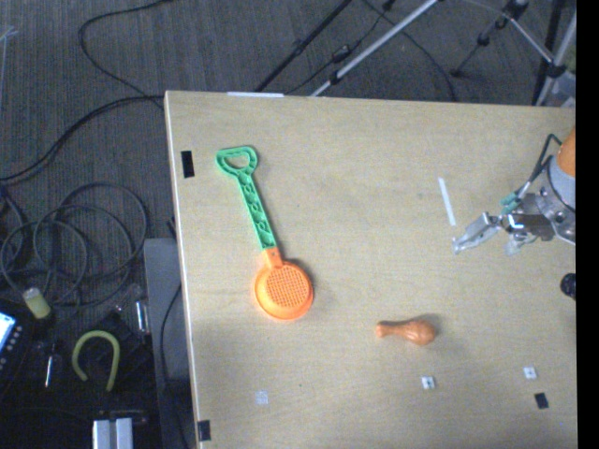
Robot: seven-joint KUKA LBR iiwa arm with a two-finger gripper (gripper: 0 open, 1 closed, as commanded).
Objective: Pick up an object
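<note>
A toy sieve with a green handle (pixel 251 199) and an orange round head (pixel 283 291) lies on the left part of the tan bench top (pixel 374 157). An orange drumstick-shaped toy (pixel 408 331) rests near the front middle. A thin white stick (pixel 446 201) lies toward the right. My gripper (pixel 485 243) hovers at the right edge, just right of and below the white stick and above and to the right of the drumstick. Its metal fingers (pixel 471 236) are spread apart, open, with nothing between them.
Small black and white markers (pixel 428 382) dot the bench's front right. The bench's left edge (pixel 178 279) drops to a floor with cables and a yellow-green hook (pixel 94 354). Tripod legs (pixel 402 17) stand behind the bench.
</note>
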